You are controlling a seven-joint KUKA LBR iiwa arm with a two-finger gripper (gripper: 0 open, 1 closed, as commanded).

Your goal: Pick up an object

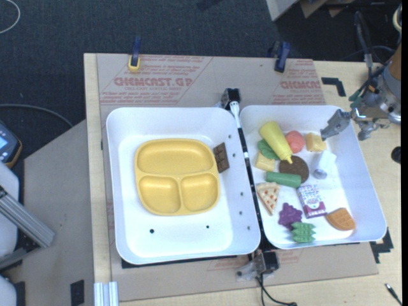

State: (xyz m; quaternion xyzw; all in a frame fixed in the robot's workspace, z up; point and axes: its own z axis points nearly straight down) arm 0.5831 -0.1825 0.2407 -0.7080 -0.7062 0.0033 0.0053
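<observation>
Hovering tool (pixel 336 123) above bin rim (pixel 357 146)

Both white bins (pixel 121 171) look like smooth plastic with a slight gloss. The yellow divided tray (pixel 177 176) is plastic too — more matt. The bench board (pixel 102 94) looks like brown protective paper, printed in red — flat and dull.

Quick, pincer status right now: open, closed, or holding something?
Pincer: cannot be told open or closed from this angle; nothing visibly held. It sits at the right bin's upper right edge, near the small yellow toy.
</observation>
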